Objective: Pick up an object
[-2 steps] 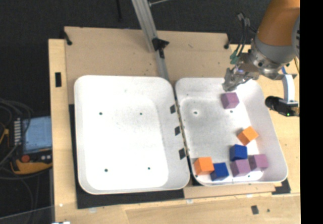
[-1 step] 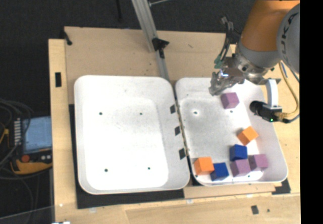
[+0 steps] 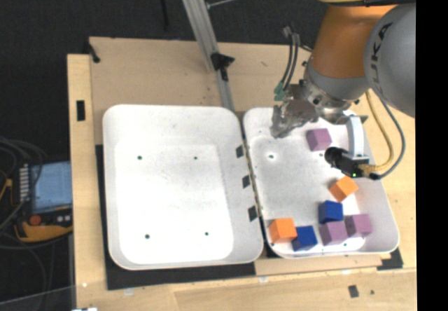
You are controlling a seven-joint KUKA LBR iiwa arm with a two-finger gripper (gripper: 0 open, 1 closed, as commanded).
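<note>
Hovering over the back left part of the right bin point(image 3: 381, 194), the jaws point(image 3: 282, 122) sit on bare floor, with no block beneath them. Jaw state: cannot tell, too small and dark.

Taking the right bin as landmark: purple block point(image 3: 318, 139) at back centre, just beside the jaws; orange block point(image 3: 344, 188) mid right; a front cluster of orange cube point(image 3: 283, 229), blue cube point(image 3: 304, 237), blue block point(image 3: 331, 211), purple cube point(image 3: 333, 232) and purple block at the rim point(image 3: 362, 224).

Risks: closing here likely grabs nothing; reaching for the purple block may nudge it away; front cluster is tightly packed, so a grab could push neighbours.

Hidden: the wrist covers the bin's back right corner; the arm is cut off at the frame edge. Left bin point(image 3: 175, 183) lies alongside on the desk point(image 3: 140, 71).
</note>
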